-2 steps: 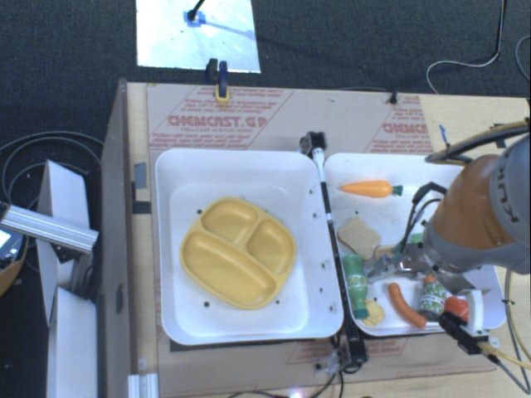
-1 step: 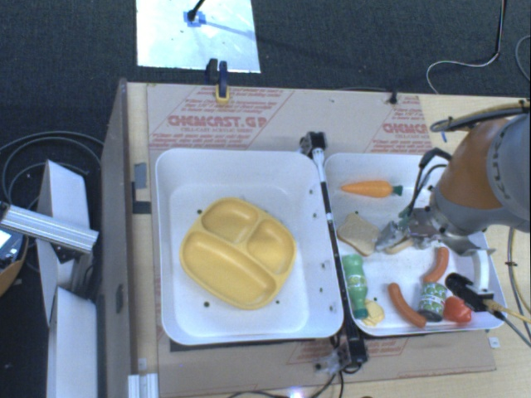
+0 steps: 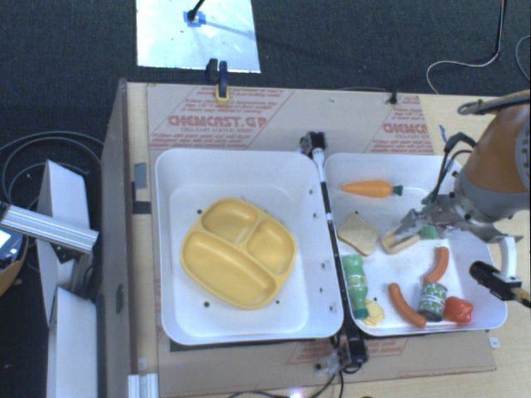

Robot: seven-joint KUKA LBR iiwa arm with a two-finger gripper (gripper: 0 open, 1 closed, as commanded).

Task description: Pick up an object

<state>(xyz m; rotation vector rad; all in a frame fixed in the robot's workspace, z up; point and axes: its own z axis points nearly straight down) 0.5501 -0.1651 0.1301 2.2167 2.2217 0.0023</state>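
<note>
On bench (image 3: 249,106): two white bins (image 3: 241,160); hand (image 3: 408,229) grip state unclear; dark carpet (image 3: 58,48).

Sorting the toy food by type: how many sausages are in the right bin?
2. One sausage lies tilted near the bin's middle right; the other sausage lies near the front edge, left of the small can. The arm may hide others.

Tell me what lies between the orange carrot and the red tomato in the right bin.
In the camera view, between the orange toy carrot and the red tomato lie a tan bread piece and a bent red sausage.
</note>
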